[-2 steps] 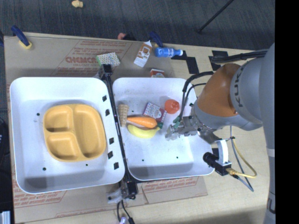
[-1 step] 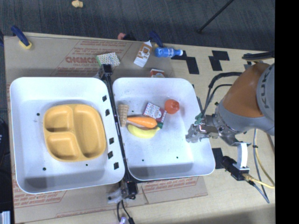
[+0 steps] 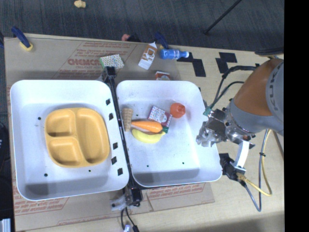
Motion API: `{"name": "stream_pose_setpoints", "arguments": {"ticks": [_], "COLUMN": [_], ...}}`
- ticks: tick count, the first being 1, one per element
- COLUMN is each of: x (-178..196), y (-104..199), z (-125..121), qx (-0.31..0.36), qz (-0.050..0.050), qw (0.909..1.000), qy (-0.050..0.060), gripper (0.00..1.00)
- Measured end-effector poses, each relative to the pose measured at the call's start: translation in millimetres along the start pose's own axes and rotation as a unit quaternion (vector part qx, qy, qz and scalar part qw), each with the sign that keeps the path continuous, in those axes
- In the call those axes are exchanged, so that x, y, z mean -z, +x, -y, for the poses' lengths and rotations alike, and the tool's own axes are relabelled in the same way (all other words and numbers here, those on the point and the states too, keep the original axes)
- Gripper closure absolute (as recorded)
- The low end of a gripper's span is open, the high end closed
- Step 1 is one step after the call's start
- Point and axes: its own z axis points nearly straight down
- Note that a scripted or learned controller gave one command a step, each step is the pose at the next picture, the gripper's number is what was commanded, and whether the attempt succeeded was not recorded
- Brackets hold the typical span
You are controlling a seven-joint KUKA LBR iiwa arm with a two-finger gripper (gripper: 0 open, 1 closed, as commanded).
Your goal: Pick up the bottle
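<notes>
Hand (image 3: 208, 135) over right bin's (image 3: 193, 170) edge, grip unclear; bottle (image 3: 171, 54) on bench

The blue plastic bottle (image 3: 172, 54) lies on its side on the bench beyond the 2 white bins (outside both). The grey metal gripper (image 3: 206, 135) hangs over the right bin's (image 3: 193, 166) right rim.

We make out red print on the cardboard (image 3: 82, 57) under the bins, at eleven o'clock — too blurred to read. The small packets' labels — illegible too.
</notes>
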Motion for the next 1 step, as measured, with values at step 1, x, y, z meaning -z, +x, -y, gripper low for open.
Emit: {"name": "stream_pose_setpoints", "arguments": {"ticks": [1], "x": [-34.3], "y": [-1.5], "z": [0.3], "qx": [-0.126], "qz": [-0.001], "qw": [0.9921], "qy": [0.003], "gripper": [1.0]}}
